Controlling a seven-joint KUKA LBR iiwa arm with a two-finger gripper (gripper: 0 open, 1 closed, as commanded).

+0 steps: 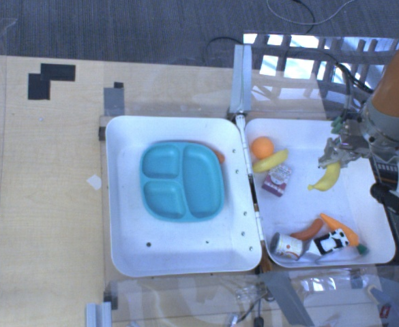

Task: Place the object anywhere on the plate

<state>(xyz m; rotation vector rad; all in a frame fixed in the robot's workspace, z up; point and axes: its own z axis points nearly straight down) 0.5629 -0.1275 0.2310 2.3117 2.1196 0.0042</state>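
A blue divided plate (pixel 183 180) lies in the middle of the left bin (pixel 127 251). The right bin (pixel 363 206) holds the loose objects. My gripper (pixel 333 152) hangs over the right bin's upper right part, just above a small yellow banana (pixel 326 178); whether it touches the banana is unclear. A second banana (pixel 270 161) lies by the bins' divider with an orange (pixel 262 146) right behind it. Beside them sits a small purple and white packet (pixel 277 180).
Along the right bin's near edge lie a can (pixel 287 246), a reddish sausage (pixel 306 229), a carrot (pixel 342 229) and a black and white cow toy (pixel 331 243). An orange sliver (pixel 218 157) peeks out at the plate's right rim. The arm's orange band (pixel 397 80) rises at right.
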